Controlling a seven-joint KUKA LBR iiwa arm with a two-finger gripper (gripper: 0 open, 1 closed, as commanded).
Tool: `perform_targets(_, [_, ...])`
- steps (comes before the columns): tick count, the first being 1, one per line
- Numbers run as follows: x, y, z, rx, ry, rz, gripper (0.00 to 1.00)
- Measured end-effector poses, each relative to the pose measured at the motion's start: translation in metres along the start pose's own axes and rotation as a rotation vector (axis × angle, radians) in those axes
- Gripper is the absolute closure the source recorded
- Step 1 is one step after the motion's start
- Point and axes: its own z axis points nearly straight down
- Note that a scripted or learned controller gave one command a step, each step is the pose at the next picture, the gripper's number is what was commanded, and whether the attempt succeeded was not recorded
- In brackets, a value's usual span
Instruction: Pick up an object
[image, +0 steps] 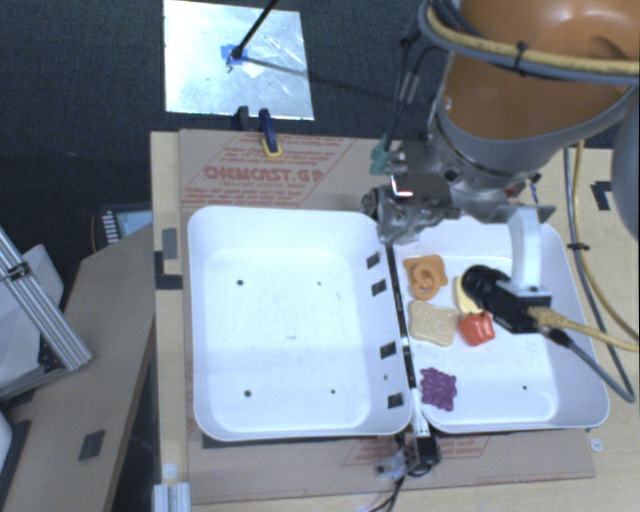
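The right bin holds an orange pretzel-shaped piece, a tan slice of toast, a red pepper-like piece, a yellow piece partly hidden behind the robot's fixture, and a purple bunch of grapes. My gripper hangs over the far left corner of the right bin, just beyond the orange piece. The view does not show anything held in it.
The left bin lies beside the right one, joined by a row of clips along the shared edge. Cardboard lies under both bins. A shiny metal sheet lies at the back. The big arm body covers the upper right.
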Motion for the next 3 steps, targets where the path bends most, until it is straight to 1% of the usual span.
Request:
perform_targets(1, [0.052,-0.006,-0.032,0.001,0.0,-0.001,1.0])
perform_targets(2, [0.097,0.053,-0.07,-0.004,0.001,0.0,1.0])
perform_targets(3, [0.095,0.028,-0.076,0.004,-0.001,0.002,1.0])
